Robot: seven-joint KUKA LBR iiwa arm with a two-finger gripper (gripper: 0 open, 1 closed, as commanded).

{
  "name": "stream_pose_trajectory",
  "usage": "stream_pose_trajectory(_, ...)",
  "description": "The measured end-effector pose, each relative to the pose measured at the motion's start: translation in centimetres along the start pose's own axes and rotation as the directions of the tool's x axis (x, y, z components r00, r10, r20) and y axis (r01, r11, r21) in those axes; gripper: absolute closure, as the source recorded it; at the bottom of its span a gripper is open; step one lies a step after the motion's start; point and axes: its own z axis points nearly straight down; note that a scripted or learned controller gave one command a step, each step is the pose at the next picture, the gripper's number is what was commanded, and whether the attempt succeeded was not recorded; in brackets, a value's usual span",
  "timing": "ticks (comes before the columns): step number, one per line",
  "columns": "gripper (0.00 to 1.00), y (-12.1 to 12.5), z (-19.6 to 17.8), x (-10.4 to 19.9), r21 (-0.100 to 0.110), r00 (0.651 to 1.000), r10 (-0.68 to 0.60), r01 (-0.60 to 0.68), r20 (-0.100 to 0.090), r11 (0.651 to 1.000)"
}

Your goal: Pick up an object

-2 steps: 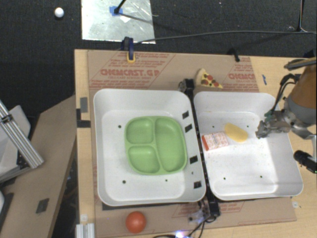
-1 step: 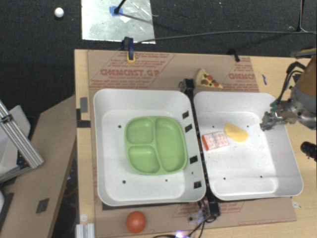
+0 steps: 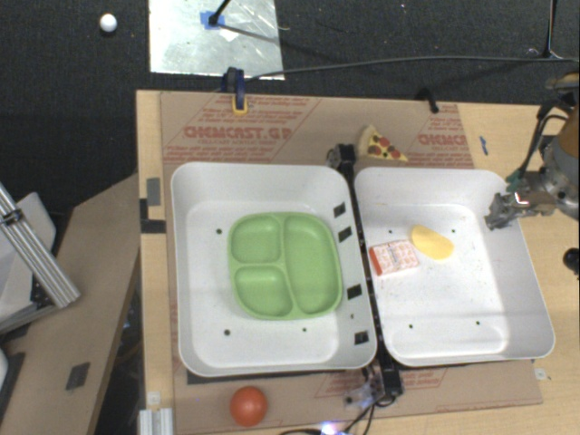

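The right bin (image 3: 507, 333) holds 2 small things near its left half: a yellow, rounded object (image 3: 432, 242) and, just beside it to the lower left, a small red and white packet (image 3: 393, 258) lying flat. The 2 look to be touching or nearly so; which cannot be told.

The gripper (image 3: 501, 212) sits at the far right rim of this same bin, well apart from both objects, with nothing between its fingers. Whether they are spread or closed cannot be told, as they appear as a small dark cluster against the bin wall. Behind the gripper, the grey arm (image 3: 553, 184) reaches in from the right edge.

The left bin (image 3: 195, 270) holds 1 green plate (image 3: 285, 265) with 3 compartments, lying flat in its middle.

Both bins rest side by side on a brown cardboard sheet (image 3: 272, 130) with red printing. On the cardboard, just above the seam between the bins, lies a toy pizza slice (image 3: 381, 145). Below the left bin, at the front edge, sits a red-orange ball (image 3: 248, 405). At the top, a shiny silver sheet (image 3: 214, 25) lies on a dark floor, with a small white ball (image 3: 109, 23) to its left.
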Motion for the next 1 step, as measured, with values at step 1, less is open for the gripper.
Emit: stream_pose_trajectory(1, 1.00, -1.36, 0.44, 4.83, 0.003, 1.000, -0.001, 0.001, -0.001, 1.000)
